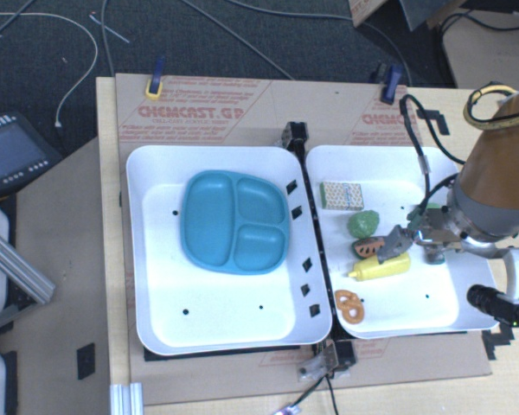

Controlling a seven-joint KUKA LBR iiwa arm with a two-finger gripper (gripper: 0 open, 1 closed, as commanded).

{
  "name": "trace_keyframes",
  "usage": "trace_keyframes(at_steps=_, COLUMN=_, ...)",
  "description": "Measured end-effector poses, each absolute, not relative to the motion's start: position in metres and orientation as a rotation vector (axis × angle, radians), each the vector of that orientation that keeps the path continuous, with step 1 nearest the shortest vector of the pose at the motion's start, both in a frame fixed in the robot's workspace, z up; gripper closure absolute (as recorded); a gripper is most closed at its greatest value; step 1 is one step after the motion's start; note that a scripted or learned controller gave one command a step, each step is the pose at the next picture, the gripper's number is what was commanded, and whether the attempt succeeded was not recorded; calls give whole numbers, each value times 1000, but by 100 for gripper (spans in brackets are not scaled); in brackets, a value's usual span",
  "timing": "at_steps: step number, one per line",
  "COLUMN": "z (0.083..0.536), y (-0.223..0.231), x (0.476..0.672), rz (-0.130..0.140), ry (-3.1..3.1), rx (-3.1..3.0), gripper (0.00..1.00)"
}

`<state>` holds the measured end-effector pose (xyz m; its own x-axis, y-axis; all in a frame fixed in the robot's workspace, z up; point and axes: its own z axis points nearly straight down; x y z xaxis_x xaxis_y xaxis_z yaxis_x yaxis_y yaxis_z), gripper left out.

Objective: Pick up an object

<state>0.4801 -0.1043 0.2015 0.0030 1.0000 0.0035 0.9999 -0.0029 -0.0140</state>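
Note:
The right bin (pixel 432 305) holds several small objects. A speckled pale block (pixel 342 195) lies at the back. A green round piece (pixel 363 224) sits below it. A brown and orange piece (pixel 367 249) lies next to a yellow bottle-shaped toy (pixel 382 269). A pretzel (pixel 349 304) rests near the front left corner. My gripper (pixel 396 242) reaches in from the right. Its tip is low, just above the yellow toy and right beside the brown piece. I see nothing held in it.
A blue divided plate (pixel 236 221) lies in the left bin (pixel 156 301). A black divider with clips (pixel 307 232) runs between the bins. The arm's orange band (pixel 502 167) and cables (pixel 424 145) hang over the right bin's right side.

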Motion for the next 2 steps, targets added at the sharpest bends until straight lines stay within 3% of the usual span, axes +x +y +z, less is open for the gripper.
trace_keyframes(at_steps=1, z=207, y=-104, x=483, rz=0, ry=-2220, rx=-2219, gripper=0)
trace_keyframes(at_steps=2, z=159, y=-96, x=487, rz=4, ry=-2217, rx=-2217, gripper=0)
